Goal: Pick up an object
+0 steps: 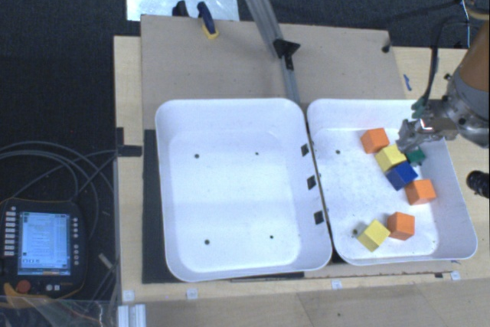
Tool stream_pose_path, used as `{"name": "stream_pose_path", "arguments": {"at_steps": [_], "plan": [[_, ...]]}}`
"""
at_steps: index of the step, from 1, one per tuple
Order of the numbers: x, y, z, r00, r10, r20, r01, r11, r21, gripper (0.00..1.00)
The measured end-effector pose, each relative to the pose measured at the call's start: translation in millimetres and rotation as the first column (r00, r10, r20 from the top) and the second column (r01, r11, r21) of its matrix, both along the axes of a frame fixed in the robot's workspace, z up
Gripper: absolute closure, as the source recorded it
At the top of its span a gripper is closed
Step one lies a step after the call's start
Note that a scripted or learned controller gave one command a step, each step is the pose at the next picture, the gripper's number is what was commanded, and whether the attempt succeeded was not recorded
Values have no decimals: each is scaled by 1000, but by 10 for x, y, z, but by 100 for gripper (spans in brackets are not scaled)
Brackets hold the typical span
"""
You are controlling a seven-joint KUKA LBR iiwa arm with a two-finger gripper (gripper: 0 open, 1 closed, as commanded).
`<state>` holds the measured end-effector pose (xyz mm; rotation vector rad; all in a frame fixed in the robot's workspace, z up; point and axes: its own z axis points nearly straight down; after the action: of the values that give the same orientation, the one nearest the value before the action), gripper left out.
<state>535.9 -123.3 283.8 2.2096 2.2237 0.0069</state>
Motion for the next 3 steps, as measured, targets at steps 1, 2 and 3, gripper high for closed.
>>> {"name": "stream_pose_path", "arguments": {"at_steps": [1,2,3], "plan": [[154,560,-24,1000,5,-4,-5,1000,3,100],[321,1007,-20,1000,4,-4,-4,1000,3,100],[636,1496,-41,1000,4,-4,-4,1000,3,100]]}}
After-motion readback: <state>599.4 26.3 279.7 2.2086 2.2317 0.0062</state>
